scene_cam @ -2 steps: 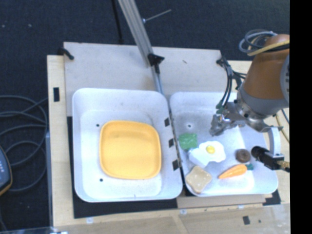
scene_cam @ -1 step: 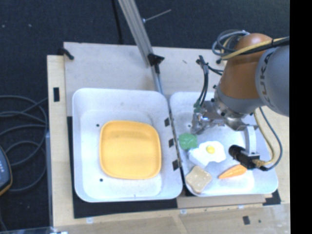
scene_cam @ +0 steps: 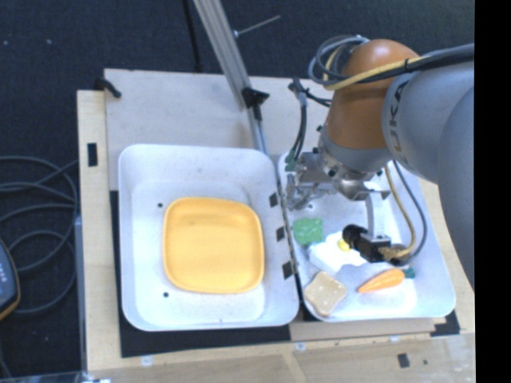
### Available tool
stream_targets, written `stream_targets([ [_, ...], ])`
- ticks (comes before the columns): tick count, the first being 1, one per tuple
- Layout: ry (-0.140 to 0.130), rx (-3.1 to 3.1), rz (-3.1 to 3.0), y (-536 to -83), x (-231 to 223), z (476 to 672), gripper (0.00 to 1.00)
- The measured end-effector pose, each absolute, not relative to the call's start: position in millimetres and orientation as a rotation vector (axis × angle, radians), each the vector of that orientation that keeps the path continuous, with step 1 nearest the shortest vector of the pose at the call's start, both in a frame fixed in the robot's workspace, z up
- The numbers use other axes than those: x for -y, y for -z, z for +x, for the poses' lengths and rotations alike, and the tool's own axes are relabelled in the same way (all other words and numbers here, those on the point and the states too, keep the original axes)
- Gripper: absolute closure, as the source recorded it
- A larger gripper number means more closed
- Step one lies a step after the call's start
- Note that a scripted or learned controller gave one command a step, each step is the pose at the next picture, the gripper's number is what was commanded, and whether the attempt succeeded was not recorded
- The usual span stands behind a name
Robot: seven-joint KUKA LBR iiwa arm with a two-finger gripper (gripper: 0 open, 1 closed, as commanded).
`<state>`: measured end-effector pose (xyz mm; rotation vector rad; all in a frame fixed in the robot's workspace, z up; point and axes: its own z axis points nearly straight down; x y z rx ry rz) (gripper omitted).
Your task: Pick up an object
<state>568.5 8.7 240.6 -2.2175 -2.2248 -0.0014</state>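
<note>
Arm [scene_cam: 382,102] over right bin [scene_cam: 427,294], tool [scene_cam: 297,200] down

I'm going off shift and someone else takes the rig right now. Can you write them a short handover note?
Gripper: low at the left side of the right bin, just above the green piece. Whether it is open or shut cannot be told.
Right bin: green piece, white-and-yellow piece, bread slice and carrot, all lying on the bin floor.
Left bin: yellow plate.
Done: the arm has reached the bin; nothing looks lifted.
Left: grasp one object, probably the green piece as the nearest, and raise it.
</note>
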Motion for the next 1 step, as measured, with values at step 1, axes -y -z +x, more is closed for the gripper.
stream_targets([
  [1,0.0,2.225,-2.217,-230.4,-59.2,574.1,1.0],
])
